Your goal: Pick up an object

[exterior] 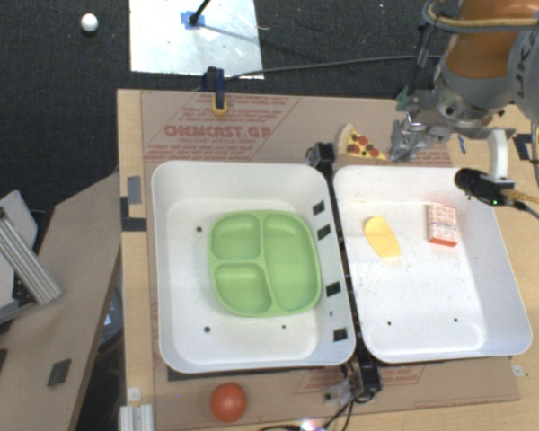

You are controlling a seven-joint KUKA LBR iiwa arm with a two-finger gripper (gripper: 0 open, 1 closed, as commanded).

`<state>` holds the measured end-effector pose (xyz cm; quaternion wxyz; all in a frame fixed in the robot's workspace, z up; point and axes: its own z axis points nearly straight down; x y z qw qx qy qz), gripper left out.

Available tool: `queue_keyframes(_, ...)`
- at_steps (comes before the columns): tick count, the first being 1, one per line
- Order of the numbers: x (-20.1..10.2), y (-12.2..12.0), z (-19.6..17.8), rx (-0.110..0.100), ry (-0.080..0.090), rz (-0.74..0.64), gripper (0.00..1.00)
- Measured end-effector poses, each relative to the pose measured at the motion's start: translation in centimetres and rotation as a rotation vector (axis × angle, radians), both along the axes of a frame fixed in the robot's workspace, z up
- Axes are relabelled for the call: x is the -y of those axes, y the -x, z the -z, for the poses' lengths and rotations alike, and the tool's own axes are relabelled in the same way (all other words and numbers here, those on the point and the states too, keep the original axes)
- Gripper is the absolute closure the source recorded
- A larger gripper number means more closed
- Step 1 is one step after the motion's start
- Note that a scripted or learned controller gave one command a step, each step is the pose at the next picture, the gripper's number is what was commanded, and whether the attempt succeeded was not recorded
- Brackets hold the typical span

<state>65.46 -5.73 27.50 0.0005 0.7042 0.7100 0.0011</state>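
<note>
A: Camera view, starting at the bottom of the frame: an orange ball (pixel 228 401) sits on the table (pixel 90 241) below the left bin (pixel 175 348), outside both bins. In that bin lies a green tray (pixel 264 262) with three compartments, flat and wide.

B: Hard to pinch, that tray. What about the right bin (pixel 485 330)?

A: Two small things in its upper half. A yellow block (pixel 382 237), rounded and smooth-looking, lies left of centre. A pink-and-white box (pixel 441 224), with straight edges, lies to its right, apart from it.

B: And the tool?

A: The tool (pixel 411 140) hangs at upper right, above the far rim of the right bin, with nothing between its fingers. How far they are spread, I cannot tell; they are small and blurred here.

B: So the step is the approach. I would pick the yellow block: it is nearest the tool and has bare floor all round. Come straight down over its middle and close across its narrow side.

A: Agreed. The risk, I think, is its rounded surface slipping out.

B: Beyond the bins?

A: A pizza toy (pixel 360 144) just past the rim, left of the tool.
</note>
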Motion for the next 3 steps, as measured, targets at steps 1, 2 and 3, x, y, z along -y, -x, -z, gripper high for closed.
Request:
queue_keyframes(1,-5.8,-0.3,0.0,0.001,-0.001,-0.002,1.0)
queue_keyframes(2,-11.3,0.4,0.5,-0.001,0.0,-0.001,1.0)
queue_keyframes(3,-16.2,0.7,2.9,-0.003,-0.001,-0.001,1.0)
